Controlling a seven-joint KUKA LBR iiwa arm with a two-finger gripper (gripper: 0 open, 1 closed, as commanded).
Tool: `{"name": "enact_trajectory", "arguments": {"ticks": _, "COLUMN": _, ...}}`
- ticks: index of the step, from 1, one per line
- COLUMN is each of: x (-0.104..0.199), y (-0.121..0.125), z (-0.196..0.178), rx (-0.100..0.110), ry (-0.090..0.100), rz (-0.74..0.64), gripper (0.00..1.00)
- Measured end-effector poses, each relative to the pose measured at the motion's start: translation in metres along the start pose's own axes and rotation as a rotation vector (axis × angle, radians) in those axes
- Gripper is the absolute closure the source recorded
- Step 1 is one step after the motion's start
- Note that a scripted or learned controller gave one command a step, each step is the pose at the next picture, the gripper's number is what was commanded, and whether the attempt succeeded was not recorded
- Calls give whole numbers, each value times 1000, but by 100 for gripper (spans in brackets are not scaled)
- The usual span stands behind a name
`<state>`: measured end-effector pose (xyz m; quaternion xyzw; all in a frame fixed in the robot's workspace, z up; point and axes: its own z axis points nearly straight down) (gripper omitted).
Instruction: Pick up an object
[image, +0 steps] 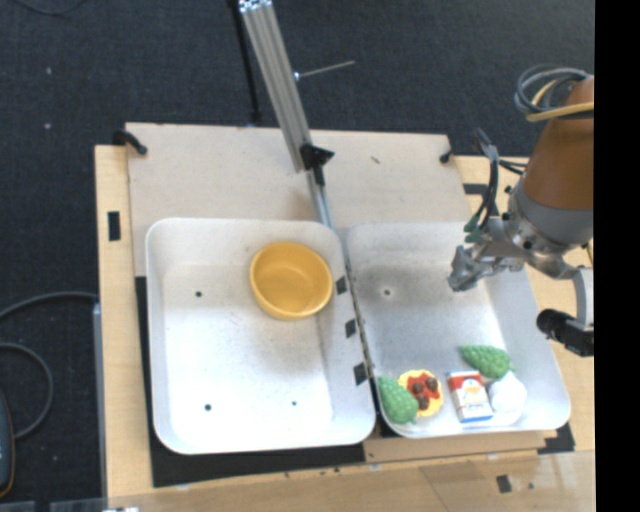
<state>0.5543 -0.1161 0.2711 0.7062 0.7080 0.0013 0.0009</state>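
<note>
A yellow bowl (290, 279) sits upright in the left bin (180, 330), near its back right. Along the front of the right bin (420, 300) lie a green leafy toy (397, 399), a yellow and red toy (421, 391), a red and white carton (468, 396), a white round thing (508, 396) and another green leafy toy (485, 358). My gripper (466, 270) hangs over the back right part of the right bin, well behind these toys, with nothing seen between its fingers.
A slanted metal pole (285, 95) rises from the bench behind the seam between the two bins. A tan board (220, 170) lies behind the bins. The arm's orange band (560, 160) is at the right edge.
</note>
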Motion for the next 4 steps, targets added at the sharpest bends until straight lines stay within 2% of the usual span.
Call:
{"name": "enact_trajectory", "arguments": {"ticks": 2, "x": 89, "y": 43, "z": -4, "rx": 2, "ry": 0, "rz": -2, "gripper": 100}}
{"name": "enact_trajectory", "arguments": {"ticks": 4, "x": 191, "y": 68, "z": 26, "rx": 0, "ry": -2, "rz": -4, "gripper": 100}}
